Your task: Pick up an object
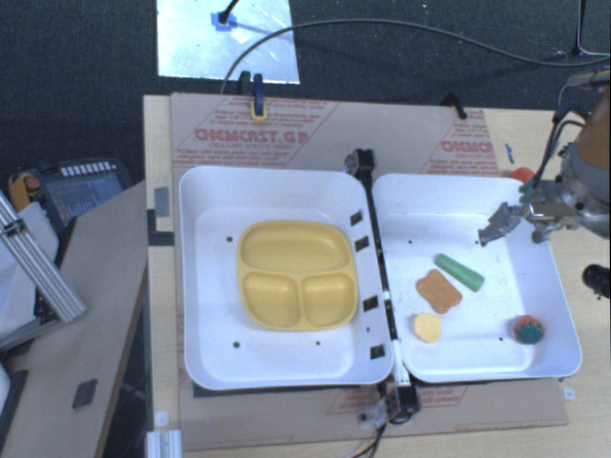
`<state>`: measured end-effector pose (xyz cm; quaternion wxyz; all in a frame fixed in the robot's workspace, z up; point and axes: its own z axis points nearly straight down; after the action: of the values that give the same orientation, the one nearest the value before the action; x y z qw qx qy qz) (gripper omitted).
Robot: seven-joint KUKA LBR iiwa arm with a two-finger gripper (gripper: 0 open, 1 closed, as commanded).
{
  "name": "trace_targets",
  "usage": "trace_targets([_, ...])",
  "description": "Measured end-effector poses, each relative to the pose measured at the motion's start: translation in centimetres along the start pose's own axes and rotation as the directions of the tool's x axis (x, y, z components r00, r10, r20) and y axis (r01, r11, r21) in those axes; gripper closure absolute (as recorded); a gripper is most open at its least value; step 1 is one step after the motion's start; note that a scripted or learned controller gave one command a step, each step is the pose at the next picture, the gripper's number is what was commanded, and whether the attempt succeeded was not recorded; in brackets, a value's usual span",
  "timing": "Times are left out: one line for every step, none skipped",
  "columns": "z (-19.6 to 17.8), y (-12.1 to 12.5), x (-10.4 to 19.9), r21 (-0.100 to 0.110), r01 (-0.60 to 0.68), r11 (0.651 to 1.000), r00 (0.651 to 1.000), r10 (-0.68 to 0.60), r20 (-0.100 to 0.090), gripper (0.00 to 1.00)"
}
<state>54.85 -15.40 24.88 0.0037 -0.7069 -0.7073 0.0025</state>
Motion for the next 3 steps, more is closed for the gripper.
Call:
trace_targets([-0.5, 0.2, 0.0, -0.010, 0.003, 1.000, 1.000, -0.003, 0.002, 0.00])
trace_targets([5.0, 1.2, -0.2, -0.007, 0.001, 1.000, 1.000, -0.001, 0.002, 0.00])
trace_targets([9.4, 1.9, -0.4, -0.008, 0.000, 1.000, 1.000, 0.000, 0.002, 0.00])
